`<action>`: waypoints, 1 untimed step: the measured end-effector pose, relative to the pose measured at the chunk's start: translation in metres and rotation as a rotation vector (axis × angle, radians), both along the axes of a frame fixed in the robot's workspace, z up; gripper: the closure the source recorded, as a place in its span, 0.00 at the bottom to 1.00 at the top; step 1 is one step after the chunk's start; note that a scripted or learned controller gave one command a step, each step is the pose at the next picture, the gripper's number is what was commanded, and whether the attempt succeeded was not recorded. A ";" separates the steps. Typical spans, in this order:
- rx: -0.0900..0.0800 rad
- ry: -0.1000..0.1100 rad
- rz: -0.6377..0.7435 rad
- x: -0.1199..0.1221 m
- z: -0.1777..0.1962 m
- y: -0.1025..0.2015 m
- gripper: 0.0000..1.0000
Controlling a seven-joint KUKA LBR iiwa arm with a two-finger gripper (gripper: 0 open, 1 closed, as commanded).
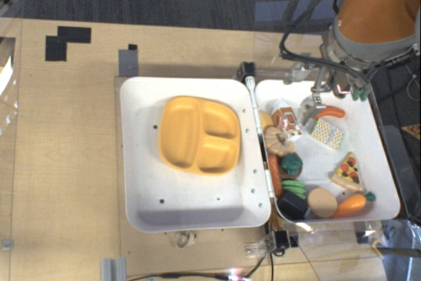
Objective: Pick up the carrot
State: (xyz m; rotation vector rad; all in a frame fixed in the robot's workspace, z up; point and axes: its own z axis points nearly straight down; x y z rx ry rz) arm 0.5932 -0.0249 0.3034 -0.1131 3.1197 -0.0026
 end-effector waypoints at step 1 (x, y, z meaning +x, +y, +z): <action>0.003 0.017 0.058 -0.047 -0.094 0.028 0.00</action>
